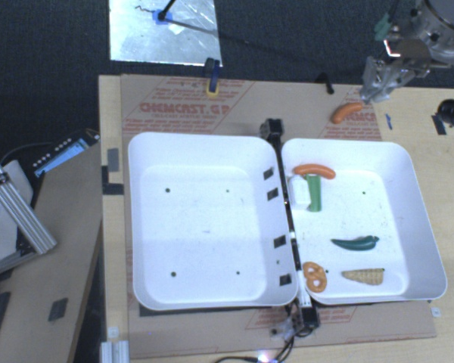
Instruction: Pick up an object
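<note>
Above the far right corner of the worktop, well outside both bins, your hand hangs over bare cardboard, and whether it is spread or closed you cannot tell from this slanted view. Just beside its tip lies a small orange sausage-shaped toy, apart from it and resting on the board. Every other candidate sits in the right white bin: an orange sausage-shaped piece touching an upright green stick, a dark green chilli-shaped toy, a tan cone-like wedge and a small orange pretzel near the centre wall. Descend here and you likely close on nothing, or nudge the stray toy so it rolls away.
</note>
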